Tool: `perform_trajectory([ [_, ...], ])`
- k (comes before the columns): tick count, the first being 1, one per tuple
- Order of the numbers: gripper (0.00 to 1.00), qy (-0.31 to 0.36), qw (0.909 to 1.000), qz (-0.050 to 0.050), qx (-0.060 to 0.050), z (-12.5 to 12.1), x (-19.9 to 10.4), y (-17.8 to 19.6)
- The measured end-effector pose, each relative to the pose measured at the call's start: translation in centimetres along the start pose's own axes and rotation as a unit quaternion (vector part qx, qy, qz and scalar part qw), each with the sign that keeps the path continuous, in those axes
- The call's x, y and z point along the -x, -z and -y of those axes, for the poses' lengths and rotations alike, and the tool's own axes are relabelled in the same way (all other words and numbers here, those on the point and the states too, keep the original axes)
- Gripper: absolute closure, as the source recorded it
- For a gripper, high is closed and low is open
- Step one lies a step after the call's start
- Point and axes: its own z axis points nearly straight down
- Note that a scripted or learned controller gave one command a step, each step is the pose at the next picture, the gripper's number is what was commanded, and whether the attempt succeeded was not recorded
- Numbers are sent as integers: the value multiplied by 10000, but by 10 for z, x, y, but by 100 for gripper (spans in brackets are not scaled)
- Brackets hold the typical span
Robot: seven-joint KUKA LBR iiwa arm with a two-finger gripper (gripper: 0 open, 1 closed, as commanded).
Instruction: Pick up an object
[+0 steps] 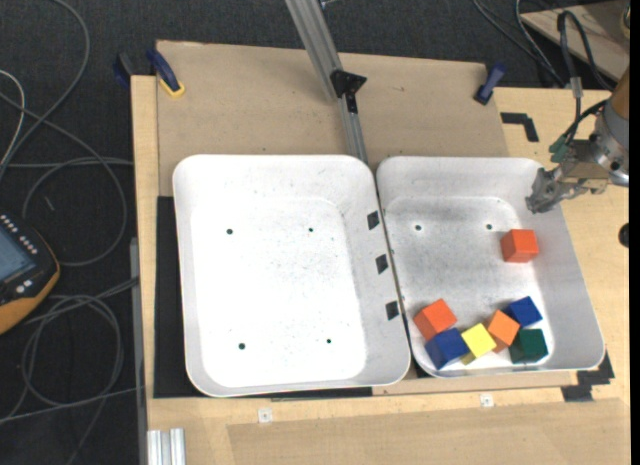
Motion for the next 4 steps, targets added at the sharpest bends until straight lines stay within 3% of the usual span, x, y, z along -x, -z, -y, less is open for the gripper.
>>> perform_trajectory([
  [1, 100, 0, 10000, -7, -22, -1, 0, 9],
  [2, 100, 26, 10000, -28, -38, 1, -54, 18],
  [4, 100, 28, 10000, -33, -55, 17, -173, -1],
])
